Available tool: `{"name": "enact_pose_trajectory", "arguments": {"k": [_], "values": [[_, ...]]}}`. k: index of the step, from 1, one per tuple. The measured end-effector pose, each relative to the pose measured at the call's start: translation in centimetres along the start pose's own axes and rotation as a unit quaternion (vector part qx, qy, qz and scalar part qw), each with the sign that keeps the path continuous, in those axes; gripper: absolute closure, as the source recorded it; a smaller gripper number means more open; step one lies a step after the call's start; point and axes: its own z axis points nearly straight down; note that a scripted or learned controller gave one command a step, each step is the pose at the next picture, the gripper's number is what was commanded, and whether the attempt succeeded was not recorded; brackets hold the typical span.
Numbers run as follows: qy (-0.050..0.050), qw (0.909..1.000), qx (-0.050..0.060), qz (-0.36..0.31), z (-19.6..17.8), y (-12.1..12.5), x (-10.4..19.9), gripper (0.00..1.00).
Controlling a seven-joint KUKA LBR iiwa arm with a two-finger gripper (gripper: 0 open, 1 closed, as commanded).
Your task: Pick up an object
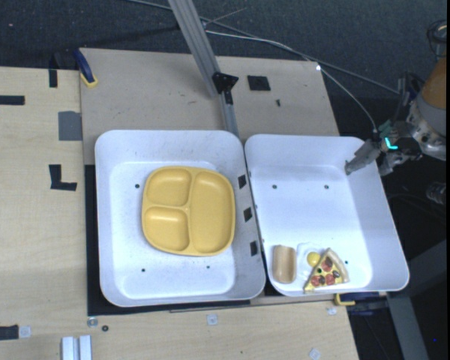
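Pizza slice beside tan cup

A robotics lab, set up as a test cell; the plywood surface bears black tape marks and two shallow white bins screwed side by side, one holding a yellow divided plate, the other toy food such as a plastic pizza slice; thin cables trail over dark carpet; a metal strut rises behind the bins; a grey arm reaches in at the right edge.
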Motion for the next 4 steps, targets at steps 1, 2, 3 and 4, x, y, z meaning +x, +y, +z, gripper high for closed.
{"name": "enact_pose_trajectory", "arguments": {"k": [1,2,3,4], "values": [[0.000,1.0000,-0.001,0.000,-0.1,0.1,0.0,0.00],[0.000,1.0000,0.000,0.000,4.2,0.1,0.4,0.00],[0.000,1.0000,0.001,0.000,10.5,-0.1,-0.1,0.00],[-0.001,1.0000,-0.002,0.000,15.7,0.0,0.0,0.00]]}}
